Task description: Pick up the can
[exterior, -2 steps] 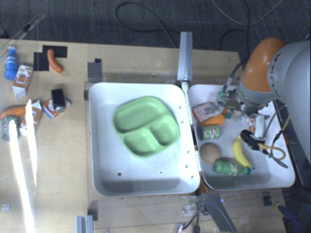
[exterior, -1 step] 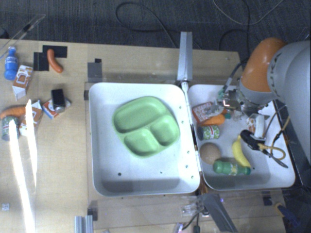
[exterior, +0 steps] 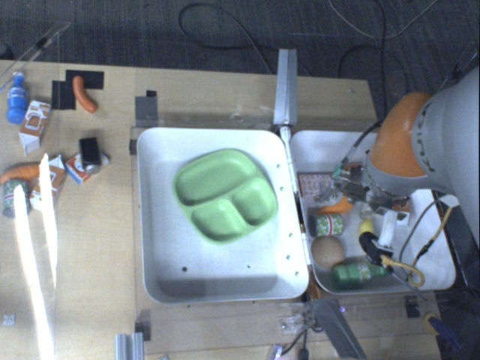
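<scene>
Worktop [exterior: 90, 276]: wood, small items scattered at its left edge.
Left bin [exterior: 150, 201]: holds a green divided tray [exterior: 225, 193].
Right bin [exterior: 304, 147]: crowded with small items.
Arm [exterior: 442, 137]: over the right bin.
Claw [exterior: 375, 220]: low in the right bin; opening cannot be told.
Green bottle [exterior: 358, 272]: lying by the near wall.
Can [exterior: 328, 224]: green label, by the right bin's left wall, just left of the claw.

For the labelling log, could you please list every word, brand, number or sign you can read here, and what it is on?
No text is legible.
Can: label too blurred to read.
Printed card in the right bin: too blurred.
Small cartons on the bench: print too small.
Blue bottle: label unreadable.
</scene>
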Controlling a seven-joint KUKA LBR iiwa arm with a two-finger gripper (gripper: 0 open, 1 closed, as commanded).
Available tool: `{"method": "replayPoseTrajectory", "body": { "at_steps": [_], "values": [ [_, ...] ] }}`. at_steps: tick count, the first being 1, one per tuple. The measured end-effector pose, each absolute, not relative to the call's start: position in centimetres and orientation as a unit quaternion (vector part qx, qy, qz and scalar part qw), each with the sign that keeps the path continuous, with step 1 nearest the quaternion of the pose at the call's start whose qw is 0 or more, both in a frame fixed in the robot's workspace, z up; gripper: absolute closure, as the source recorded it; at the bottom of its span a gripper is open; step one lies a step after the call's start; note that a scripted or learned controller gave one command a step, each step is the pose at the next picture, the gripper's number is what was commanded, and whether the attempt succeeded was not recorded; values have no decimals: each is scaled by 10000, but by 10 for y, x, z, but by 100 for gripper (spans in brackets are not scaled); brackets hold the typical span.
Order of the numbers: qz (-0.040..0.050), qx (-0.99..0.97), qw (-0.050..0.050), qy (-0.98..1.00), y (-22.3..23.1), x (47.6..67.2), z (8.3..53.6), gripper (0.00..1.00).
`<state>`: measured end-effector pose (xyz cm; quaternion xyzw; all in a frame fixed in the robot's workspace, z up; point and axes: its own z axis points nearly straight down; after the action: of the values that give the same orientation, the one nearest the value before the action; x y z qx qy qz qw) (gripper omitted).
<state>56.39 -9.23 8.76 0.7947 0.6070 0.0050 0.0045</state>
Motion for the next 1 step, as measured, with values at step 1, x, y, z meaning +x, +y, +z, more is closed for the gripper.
{"method": "replayPoseTrajectory", "body": {
  "at_steps": [1],
  "values": [
    [4, 8290, 7, 5592, -56, 597, 183, 0]
  ]
}}
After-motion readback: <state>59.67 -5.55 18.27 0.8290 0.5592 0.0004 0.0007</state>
